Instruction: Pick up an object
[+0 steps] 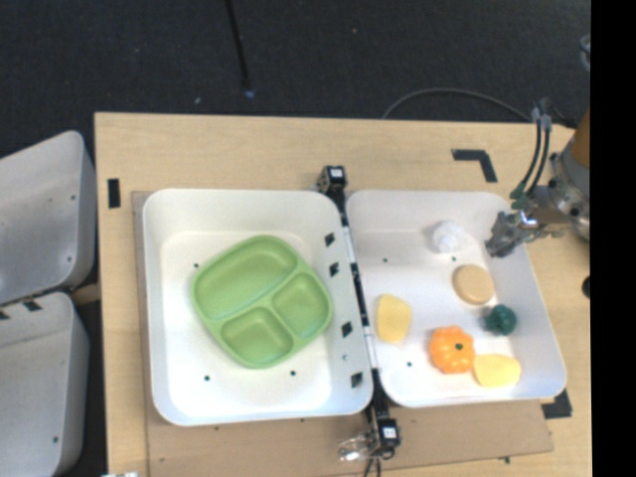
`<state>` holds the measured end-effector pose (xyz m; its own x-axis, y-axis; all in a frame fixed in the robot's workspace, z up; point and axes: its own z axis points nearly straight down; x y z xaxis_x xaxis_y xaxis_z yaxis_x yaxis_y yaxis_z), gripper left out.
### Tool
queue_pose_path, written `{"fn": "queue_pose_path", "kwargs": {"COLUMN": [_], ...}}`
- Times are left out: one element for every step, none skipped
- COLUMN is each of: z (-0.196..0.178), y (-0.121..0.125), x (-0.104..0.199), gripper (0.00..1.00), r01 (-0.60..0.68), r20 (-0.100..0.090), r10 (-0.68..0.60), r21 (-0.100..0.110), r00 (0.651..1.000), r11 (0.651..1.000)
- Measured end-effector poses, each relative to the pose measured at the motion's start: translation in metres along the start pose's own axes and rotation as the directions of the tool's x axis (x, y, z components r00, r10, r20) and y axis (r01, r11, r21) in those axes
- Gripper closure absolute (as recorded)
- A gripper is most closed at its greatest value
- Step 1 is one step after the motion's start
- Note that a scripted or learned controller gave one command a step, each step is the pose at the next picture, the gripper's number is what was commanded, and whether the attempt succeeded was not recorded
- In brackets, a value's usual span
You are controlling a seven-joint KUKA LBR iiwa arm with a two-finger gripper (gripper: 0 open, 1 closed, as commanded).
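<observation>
Candidates for pickup, right bin (537, 296); approach stage, nothing grasped.

Six items lie apart in it: white crumpled lump (447, 236) at the far end, tan round piece (474, 284), dark green ball (501, 319), yellow block (394, 318), orange pumpkin (451, 350), yellow lemon shape (496, 370). I see the jaws (503, 235) low over the bin's far right corner, nearest the lump and tan piece; their opening I cannot tell. Next move, as I judge: pick one target, centre over it, descend. Arm enters from the right, wrist angled inward. Green divided plate (261, 300) sits in the left bin (159, 366).
</observation>
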<state>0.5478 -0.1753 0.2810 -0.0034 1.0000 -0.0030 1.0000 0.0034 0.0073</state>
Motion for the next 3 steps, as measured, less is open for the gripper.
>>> {"fn": "queue_pose_path", "kwargs": {"z": [0.015,0.013,0.019], "y": [0.016,0.038,0.057], "x": [0.048,0.102,0.162], "gripper": [1.0,1.0,1.0], "r01": [0.003,0.004,0.004], "r20": [-0.004,-0.003,-0.004], "r10": [-0.003,-0.004,-0.004], "r21": [0.007,0.005,0.005], "r00": [1.0,1.0,1.0], "r11": [1.0,1.0,1.0]}}
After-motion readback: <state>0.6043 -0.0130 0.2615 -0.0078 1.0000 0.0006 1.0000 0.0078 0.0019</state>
